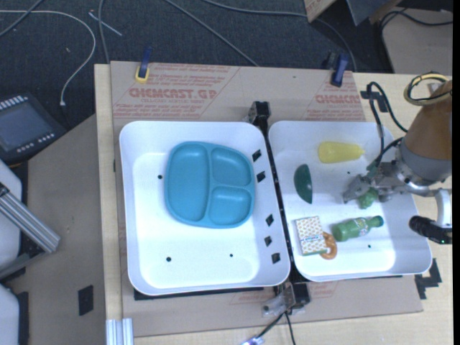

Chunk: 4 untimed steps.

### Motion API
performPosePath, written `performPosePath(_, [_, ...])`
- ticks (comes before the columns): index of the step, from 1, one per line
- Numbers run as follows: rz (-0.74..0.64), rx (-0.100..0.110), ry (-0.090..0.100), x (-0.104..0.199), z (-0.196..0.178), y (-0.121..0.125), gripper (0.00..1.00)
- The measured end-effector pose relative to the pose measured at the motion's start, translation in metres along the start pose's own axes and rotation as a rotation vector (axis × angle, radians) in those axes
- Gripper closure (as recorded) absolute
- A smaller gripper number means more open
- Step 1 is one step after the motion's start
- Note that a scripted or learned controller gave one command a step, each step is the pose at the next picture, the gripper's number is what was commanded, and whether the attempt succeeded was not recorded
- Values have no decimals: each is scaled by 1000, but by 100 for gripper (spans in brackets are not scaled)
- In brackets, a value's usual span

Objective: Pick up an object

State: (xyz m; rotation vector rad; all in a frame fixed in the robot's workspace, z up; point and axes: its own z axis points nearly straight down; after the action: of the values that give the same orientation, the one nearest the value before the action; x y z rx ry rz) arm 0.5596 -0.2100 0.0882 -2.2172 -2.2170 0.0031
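Lying just below gripper (361,190), possibly touching, green bottle (356,227)

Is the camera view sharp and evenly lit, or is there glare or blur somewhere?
Camera view: light is even and soft, with faint shadows; the white bins look bright but keep their edges; the blue plate is fairly sharp; the gripper and the small green thing by it are blurry.
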Motion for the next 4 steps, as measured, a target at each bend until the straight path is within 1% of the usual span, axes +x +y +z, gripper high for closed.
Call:
performPosePath(1, [0, -7, -2, 0, -15, 2, 100])
performPosePath(2, [-1, -12, -5, 3, -75, -4, 100])
performPosePath(3, [-1, -12, -5, 3, -116, -3, 100])
performPosePath(4, [-8, -9, -1, 66, -120, 13, 100])
